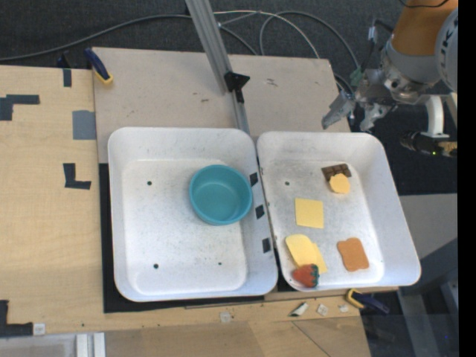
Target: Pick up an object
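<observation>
While the two-finger gripper (349, 114) hangs spread apart just past the right white bin (387, 199), a flat yellow square slice (309, 213) lies inside it, no readable writing anywhere.

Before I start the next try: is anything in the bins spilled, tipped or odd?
Nothing stands out. The teal bowl sits upright in the left bin. The toy food pieces lie flat in the right bin, and the gripper is above its far edge.
</observation>
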